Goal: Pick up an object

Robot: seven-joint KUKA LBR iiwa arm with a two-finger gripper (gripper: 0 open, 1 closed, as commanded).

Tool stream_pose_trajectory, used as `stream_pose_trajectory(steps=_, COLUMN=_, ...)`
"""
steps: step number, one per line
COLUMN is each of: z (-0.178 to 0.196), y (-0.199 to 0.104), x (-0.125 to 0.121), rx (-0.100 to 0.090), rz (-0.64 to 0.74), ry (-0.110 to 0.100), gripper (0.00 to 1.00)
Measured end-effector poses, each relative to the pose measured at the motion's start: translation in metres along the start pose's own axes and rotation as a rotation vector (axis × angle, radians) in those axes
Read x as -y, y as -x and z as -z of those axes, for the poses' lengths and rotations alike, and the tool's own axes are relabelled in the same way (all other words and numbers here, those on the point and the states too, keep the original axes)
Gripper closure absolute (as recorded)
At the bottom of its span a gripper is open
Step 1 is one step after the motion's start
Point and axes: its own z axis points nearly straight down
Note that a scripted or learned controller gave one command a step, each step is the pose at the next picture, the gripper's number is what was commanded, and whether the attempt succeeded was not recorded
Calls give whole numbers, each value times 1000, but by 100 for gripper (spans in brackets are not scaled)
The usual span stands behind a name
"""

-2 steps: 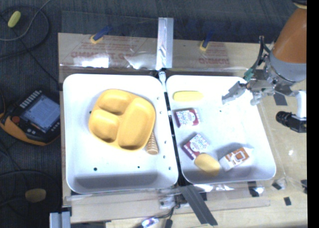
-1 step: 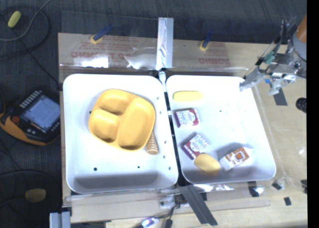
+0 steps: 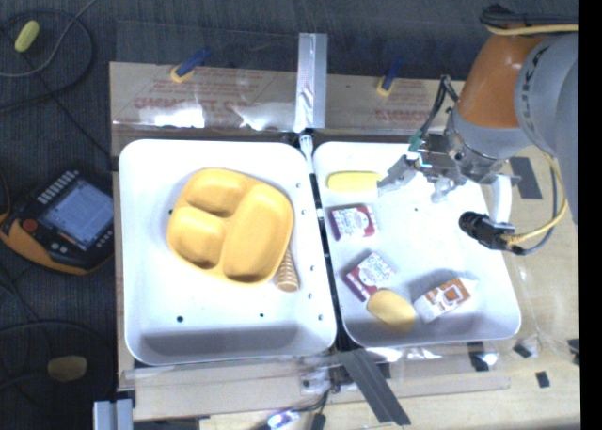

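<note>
up close, none of the printing on the packets can be read: the two maroon-and-white packets, one near the divider and one lower down, show only pale blotches of label, and the small orange-and-white carton toward the right bin's front corner is just as blurred. the gripper hangs over the back of the right bin, its fingers spread apart with nothing between them, just right of a pale yellow soap-like bar that lies against the back wall. a yellow lemon-like lump rests touching the lower maroon packet and just beside the carton. the left bin carries a large yellow three-compartment tray, turned over, with a ridged waffle cone tucked at its lower right edge by the divider. off the bench, on the dark carpet at left, sits an orange-and-black teach pendant with its cable.
</note>
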Motion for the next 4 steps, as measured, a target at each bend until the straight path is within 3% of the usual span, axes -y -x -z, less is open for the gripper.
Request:
stream_pose_trajectory(steps=1, z=-74, y=-24, x=-24, rx=1, rz=113, ry=0, gripper=0)
stream_pose_trajectory(steps=2, z=-96, y=-7, x=34, rx=1, rz=141, ry=13, gripper=0)
stream_pose_trajectory(steps=3, z=-90, y=-28, x=-14, rx=0, rz=185, ry=3, gripper=0)
stream_pose_trajectory(steps=4, z=-98, y=-24, x=-52, rx=-2, rz=139, ry=-9, gripper=0)
